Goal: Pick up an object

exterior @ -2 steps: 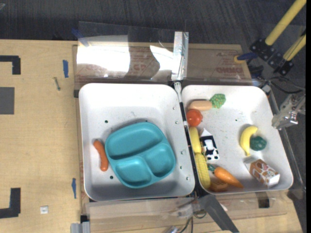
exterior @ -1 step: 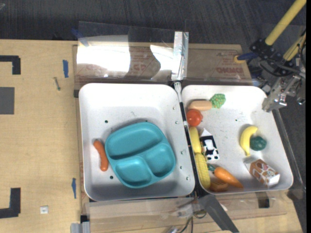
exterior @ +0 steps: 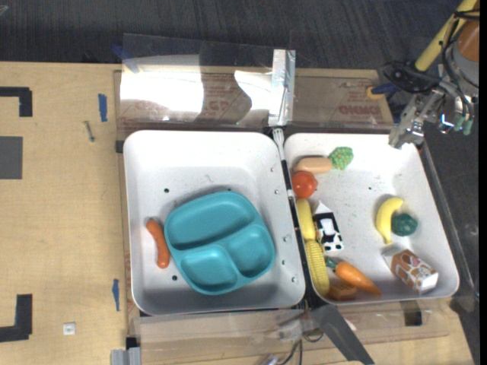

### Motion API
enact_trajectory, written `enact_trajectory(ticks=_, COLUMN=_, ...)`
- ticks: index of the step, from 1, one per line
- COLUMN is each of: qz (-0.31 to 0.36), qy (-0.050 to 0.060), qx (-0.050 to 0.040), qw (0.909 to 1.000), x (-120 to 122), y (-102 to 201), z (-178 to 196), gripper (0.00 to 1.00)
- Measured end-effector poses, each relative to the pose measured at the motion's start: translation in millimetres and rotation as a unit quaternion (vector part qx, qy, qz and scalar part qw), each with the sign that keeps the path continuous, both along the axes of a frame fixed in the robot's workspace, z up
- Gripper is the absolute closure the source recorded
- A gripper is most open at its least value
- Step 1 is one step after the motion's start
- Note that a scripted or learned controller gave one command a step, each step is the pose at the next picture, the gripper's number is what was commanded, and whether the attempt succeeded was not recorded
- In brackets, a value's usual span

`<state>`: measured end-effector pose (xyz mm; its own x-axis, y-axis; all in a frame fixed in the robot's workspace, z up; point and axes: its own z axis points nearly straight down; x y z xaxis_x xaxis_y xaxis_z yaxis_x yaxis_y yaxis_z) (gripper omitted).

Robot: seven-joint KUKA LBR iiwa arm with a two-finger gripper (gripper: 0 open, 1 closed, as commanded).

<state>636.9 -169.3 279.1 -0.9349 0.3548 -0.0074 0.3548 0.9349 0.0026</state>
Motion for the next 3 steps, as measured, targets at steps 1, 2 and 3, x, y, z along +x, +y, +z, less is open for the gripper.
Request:
enact_trajectory(ticks=1, qz=0.034, qy=0.002, qx=-0.0008, qw=0.9994, x=-66.9, y=-0.1, z=-21.4, gripper=1.00)
enact_trajectory(ticks=2, qz=0.023, qy=0.000, qx=0.0000, qw=0.9997, x=2.2, y=19.4, z=-12.9, gripper=1.00)
enact_trajectory(ticks=3, qz=0.080, qy=-0.001, qx=-0.0014, qw=0.9968, x=3.6, y=38.8, z=-5.7, gripper=1.00)
